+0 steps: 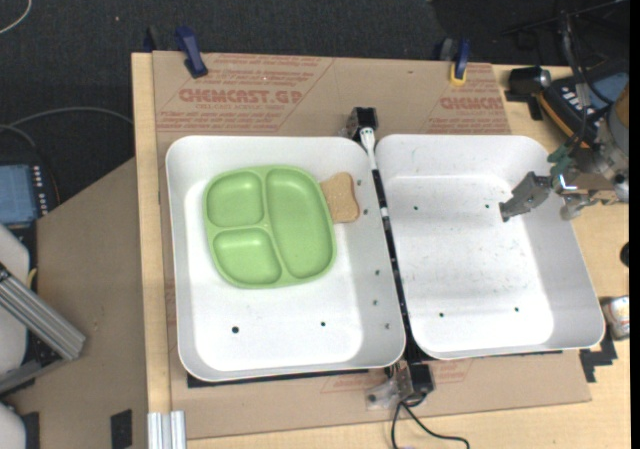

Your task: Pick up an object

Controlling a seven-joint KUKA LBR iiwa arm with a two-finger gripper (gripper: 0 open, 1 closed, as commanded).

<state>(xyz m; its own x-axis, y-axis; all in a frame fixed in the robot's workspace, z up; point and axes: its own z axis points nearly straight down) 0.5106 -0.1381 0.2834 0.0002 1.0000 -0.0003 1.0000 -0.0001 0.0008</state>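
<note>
Watching gripper point(522, 199) hang over right bin point(560, 317), near its right wall; nothing between fingers. Finger state: I cannot tell, tips small and dark from here. Candidate objects sit in left bin point(200, 337): green divided plate point(268, 225), tan slab point(341, 197) touching plate's right edge, maybe a sponge or biscuit. Pick not started by my read. Left: cross to other bin, descend, grasp, lift.

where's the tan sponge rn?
In the camera view, the tan sponge lies in the left bin, against the right edge of the green divided plate, near the bins' divider.
</note>
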